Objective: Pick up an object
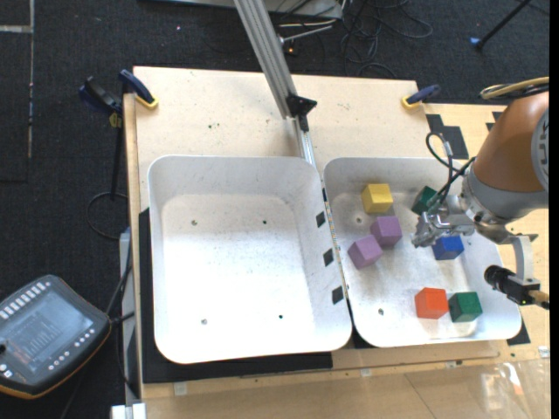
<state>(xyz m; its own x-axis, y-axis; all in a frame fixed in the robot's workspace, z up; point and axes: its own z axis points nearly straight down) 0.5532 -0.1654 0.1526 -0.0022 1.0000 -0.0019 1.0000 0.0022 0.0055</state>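
Looking down at the surface [227, 112]: two white bins side by side. I'm seeing the left bin [175, 177] bare, and the right bin [502, 326] carrying all the blocks. The arm [515, 160] is reaching in from the right and hanging over the right bin's far-right part. The jaws [434, 231] are sitting low, just beside the blue block [449, 248], which is lying slightly toward the near edge and right of them; touching or apart, I can't tell. Open or closed, I can't tell either. I'm judging blue the nearest candidate. A dark green block [424, 201] is peeking out just behind the jaws. Two purple blocks [376, 241] are sitting to the left, a yellow block [378, 197] beyond them. An orange block [431, 303] and a green block [465, 305] are sitting side by side near the front rim, well clear.
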